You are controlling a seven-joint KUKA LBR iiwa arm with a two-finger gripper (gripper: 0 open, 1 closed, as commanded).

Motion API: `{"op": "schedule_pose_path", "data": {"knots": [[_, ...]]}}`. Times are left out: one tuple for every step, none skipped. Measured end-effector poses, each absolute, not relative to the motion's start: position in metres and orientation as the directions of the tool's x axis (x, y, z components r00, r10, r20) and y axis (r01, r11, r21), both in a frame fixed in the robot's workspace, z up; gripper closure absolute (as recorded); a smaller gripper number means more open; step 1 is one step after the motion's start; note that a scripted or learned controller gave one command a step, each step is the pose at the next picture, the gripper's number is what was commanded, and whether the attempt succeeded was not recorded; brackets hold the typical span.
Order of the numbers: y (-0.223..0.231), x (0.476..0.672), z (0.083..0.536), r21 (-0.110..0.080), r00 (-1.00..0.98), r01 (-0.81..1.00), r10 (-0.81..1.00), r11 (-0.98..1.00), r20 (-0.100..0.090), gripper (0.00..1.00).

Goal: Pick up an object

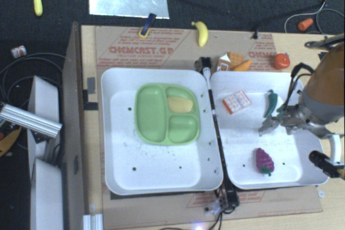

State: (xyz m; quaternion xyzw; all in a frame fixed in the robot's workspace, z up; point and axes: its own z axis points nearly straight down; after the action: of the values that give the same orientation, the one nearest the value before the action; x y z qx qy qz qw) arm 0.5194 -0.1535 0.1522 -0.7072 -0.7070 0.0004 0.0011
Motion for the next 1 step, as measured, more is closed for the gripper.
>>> {"op": "schedule_pose_path", "data": {"knots": [[-0.1294,0.4853,0.0814,-0.001,0.000,1.000,1.000,0.000,0.001,0.00]]}}
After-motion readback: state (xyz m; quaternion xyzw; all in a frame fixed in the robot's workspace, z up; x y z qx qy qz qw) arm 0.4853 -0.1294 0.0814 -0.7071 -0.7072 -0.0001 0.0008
